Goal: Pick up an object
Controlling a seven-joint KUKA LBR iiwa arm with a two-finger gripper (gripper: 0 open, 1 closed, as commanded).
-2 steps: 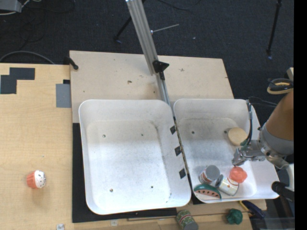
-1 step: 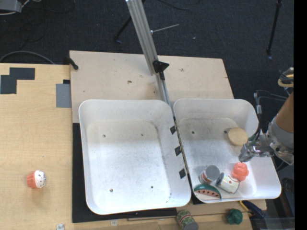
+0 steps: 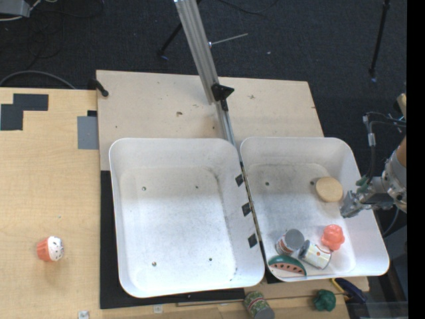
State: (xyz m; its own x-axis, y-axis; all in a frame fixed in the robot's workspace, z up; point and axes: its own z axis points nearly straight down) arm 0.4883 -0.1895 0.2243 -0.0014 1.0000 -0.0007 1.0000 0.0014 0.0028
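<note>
The gripper (image 3: 350,207) reached in over the right rim of the right bin (image 3: 345,153), with the arm (image 3: 398,178) behind it at the frame edge. It was dark, small and partly blurred against the bin wall, so how far it stood open could not be told. Nothing was seen held by it. Whether it touched the bin rim could not be told either.

All places below are given relative to the right bin.

- Disc (image 3: 329,189): a tan round piece, inside the bin near its right side, just left of the gripper and apart from it.
- Red toy (image 3: 333,236): inside, near the front right corner, below the gripper.
- Can (image 3: 291,242): inside, at the front, left of the red toy, lying tilted with its round grey end showing.
- White tube (image 3: 317,256): inside, at the front, touching or just beside the can.
- Melon slice (image 3: 287,266): inside, against the front wall, just beside the can.
- Left bin (image 3: 133,158): adjoining the left wall.
- Green lump (image 3: 325,300): outside, on the bench (image 3: 159,105) edge in front of the bin.
- Orange toy (image 3: 50,249): outside, well apart, on the wooden surface far to the left.
</note>
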